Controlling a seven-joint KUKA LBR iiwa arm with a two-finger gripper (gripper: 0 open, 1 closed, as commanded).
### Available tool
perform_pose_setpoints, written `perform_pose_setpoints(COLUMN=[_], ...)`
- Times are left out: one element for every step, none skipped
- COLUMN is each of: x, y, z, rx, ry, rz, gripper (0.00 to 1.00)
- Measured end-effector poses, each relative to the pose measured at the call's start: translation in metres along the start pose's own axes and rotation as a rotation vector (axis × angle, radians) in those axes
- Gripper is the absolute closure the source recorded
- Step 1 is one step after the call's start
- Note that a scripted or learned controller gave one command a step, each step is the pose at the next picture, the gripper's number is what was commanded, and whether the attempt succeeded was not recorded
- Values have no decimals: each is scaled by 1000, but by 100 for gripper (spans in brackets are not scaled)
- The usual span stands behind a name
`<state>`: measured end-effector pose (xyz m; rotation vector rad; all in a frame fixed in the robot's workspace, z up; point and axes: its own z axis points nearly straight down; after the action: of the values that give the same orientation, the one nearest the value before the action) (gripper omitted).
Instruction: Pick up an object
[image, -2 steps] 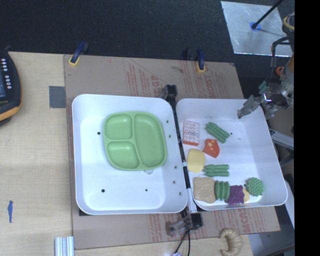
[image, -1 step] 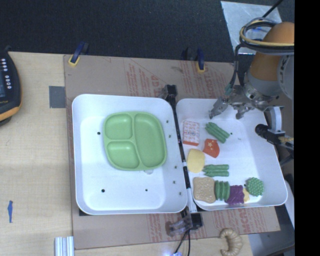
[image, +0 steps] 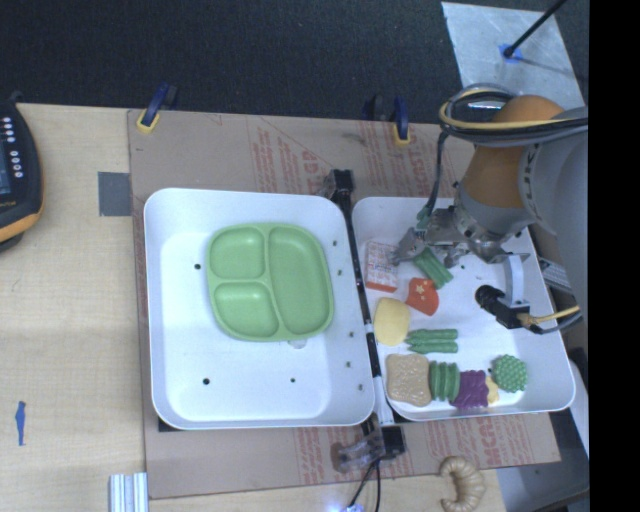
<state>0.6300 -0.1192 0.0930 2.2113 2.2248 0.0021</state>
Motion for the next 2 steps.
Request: perform_pose_setpoints(x=[5,4], y=[-55,-53], z=[1,-10], rx=[12,10], ry=[2,1], rz=[2,1], gripper=[0,100])
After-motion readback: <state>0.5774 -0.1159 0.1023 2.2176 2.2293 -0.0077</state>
